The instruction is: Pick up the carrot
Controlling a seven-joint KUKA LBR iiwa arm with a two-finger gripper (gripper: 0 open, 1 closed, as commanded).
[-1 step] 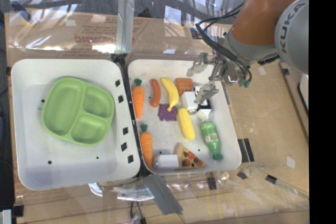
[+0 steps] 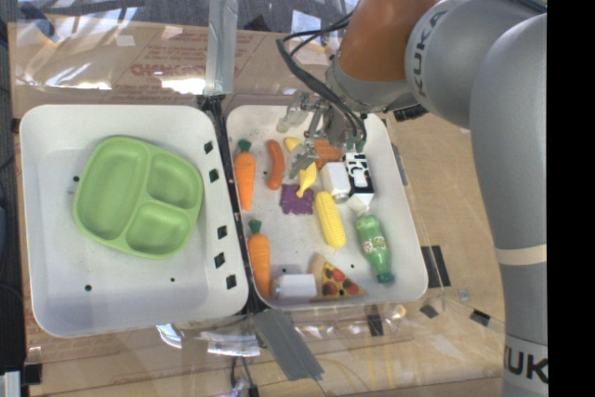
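Two carrots lie along the left wall of the right bin (image 2: 402, 200). One carrot (image 2: 244, 178) sits in the upper part, its green top pointing to the back. A second carrot (image 2: 259, 261) lies nearer the front. My gripper (image 2: 310, 144) hangs over the back middle of the same bin, to the right of the upper carrot and apart from it. It is just above a small yellow banana (image 2: 305, 178) and an orange item (image 2: 326, 150). Neither carrot is touched.
The right bin also holds a red sausage (image 2: 275, 164), purple grapes (image 2: 297, 199), a corn cob (image 2: 330, 218), a green bottle (image 2: 374, 246), a pizza slice (image 2: 337, 280), a white block (image 2: 296, 285) and a black-and-white carton (image 2: 358, 173). A green divided plate (image 2: 139, 195) lies in the left bin (image 2: 46, 274).
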